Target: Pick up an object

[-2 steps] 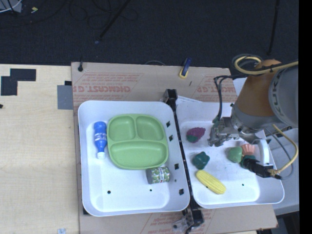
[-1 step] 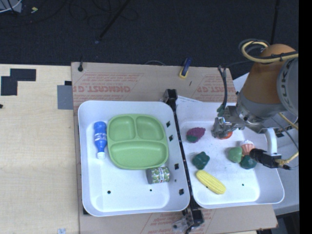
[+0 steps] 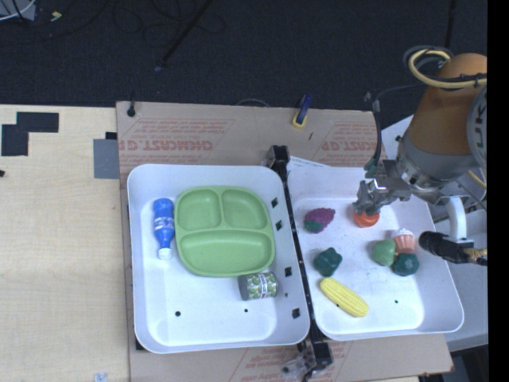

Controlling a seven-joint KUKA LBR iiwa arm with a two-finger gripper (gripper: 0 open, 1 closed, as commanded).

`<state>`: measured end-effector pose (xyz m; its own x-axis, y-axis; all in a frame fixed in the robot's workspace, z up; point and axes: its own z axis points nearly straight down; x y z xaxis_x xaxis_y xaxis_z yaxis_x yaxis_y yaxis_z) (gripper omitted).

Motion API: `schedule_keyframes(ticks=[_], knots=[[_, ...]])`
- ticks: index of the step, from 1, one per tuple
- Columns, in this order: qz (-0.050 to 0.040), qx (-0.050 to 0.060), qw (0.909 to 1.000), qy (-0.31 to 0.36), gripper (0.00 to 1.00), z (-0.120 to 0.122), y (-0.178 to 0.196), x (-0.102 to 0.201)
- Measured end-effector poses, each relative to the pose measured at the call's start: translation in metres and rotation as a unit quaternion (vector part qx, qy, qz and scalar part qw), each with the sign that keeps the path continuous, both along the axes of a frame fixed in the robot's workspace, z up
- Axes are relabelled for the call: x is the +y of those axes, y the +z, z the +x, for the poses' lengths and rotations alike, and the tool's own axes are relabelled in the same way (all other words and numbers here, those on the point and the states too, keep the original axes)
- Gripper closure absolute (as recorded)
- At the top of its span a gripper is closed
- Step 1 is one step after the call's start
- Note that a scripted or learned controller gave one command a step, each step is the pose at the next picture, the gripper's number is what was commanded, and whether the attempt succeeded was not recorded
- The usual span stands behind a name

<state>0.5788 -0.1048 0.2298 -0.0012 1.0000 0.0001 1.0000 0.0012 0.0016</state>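
Two bins: a left bin (image 3: 151, 317) and a right bin (image 3: 429, 313), white and shallow, touching along a black divider at the middle.
Landmark: the green sectioned plate (image 3: 224, 231), lying flat in the left bin.
Blue bottle (image 3: 162, 227): just left of the plate, lying with its white cap toward the near side.
Small can (image 3: 258, 286): touching the plate's near right corner, on its side.
Purple grape bunch (image 3: 319, 219): right of the plate, across the divider.
Dark green pepper (image 3: 327, 261): right of the plate, nearer than the grapes.
Corn cob (image 3: 343, 297): right of the plate and nearer still, lying slantwise.
Orange-red toy (image 3: 366, 217): well right of the plate, on the right bin's floor, directly under the gripper.
Green toy cluster (image 3: 395, 253): farther right than the orange-red toy, with a small cupcake-like piece on top.
Gripper (image 3: 370, 199): right of the plate, low over the orange-red toy; whether it is released or clenched I cannot tell.
Arm (image 3: 445, 126): grey with an orange band, at the far right.
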Motion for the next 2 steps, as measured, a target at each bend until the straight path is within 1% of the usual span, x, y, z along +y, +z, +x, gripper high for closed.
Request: schedule_keyframes(ticks=[1,2], knots=[[0.0012,0.003,1.0,0.001,1.0,-0.016,-0.009,0.055],[0.0012,0.003,1.0,0.002,1.0,-0.024,-0.018,0.107]])
